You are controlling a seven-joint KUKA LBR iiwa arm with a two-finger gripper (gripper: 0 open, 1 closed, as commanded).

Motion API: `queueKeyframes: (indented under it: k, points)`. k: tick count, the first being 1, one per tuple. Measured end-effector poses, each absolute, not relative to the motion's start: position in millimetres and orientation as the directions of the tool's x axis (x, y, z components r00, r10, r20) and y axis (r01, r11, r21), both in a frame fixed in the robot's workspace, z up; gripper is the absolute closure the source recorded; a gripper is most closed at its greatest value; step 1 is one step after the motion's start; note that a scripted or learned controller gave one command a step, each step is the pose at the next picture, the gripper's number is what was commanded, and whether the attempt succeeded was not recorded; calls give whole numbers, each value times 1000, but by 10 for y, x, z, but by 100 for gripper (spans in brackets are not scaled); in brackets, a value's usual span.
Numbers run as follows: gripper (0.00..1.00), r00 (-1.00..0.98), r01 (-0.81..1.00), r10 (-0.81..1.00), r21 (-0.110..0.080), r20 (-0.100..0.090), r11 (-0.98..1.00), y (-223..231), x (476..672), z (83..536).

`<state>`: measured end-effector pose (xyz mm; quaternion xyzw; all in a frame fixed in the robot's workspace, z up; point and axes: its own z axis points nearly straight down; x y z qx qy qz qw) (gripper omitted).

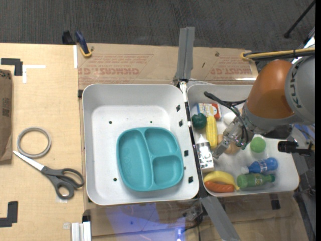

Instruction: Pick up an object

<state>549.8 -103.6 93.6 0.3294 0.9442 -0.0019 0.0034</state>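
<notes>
**White bins, one crowded, and the arm down among the toys**

White plastic edges the near side of the bench, and the front rim of the right bin (281, 189) carries most of the clutter: a banana (219, 176) lying on a red-orange piece (219, 187), a green bottle (255, 181) on its side, and a small blue bottle (264, 165) just behind it. They lie loose and jumbled, as things tipped in for grabbing would.

In the left bin (95, 134) sits a teal divided tray (149, 158), flat and bare, likely meant as somewhere to set things down.

Further back in the right bin, the gripper (226, 145) hangs low near the bin floor, angled toward a corn cob (211, 130) that stands just beside it along the dividing wall. I cannot tell from here how its hand is set, nor whether anything is in it. A green ball (258, 144) rests close on its other side, a dark green round piece (199, 120) beyond the corn.

My guess is that the corn is the target, given how near it lies.

Off to the side, on the wooden bench, scissors (55, 176) and a tape roll (34, 141) lie well apart from all this.
</notes>
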Motion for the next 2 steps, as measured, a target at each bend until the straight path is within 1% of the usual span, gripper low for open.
queueKeyframes:
  k: [1, 2]
  points:
    - [0, -704, 710, 710, 1, -4, 704, -1496, 6284, 928]
    - [0, -619, 785, 785, 0, -2, 619, -1088, 6204, 922]
